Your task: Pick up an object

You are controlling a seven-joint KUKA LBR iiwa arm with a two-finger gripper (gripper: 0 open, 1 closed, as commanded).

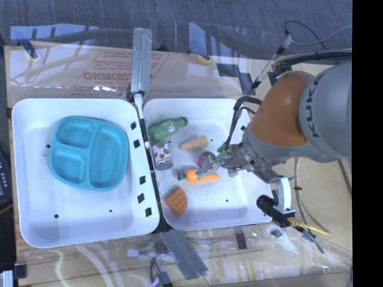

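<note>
The right bin (239, 205) holds a green bottle (167, 128), a small can (162, 155), a yellow corn-like piece (194, 143), a purple item (206, 158), an orange carrot (202, 176) and a waffle-like orange piece (176, 201). My gripper (225, 158) hangs low over the bin's right half, just right of the purple item and above the carrot's right end. The grey arm with its orange band (281, 115) covers the bin's right rim.
The left bin (30, 214) holds a blue divided plate (90, 152). A grey divider strip (140, 58) runs between the bins. Cables trail off the arm at the right (302, 220). Cardboard and clear plastic sheeting lie behind the bins.
</note>
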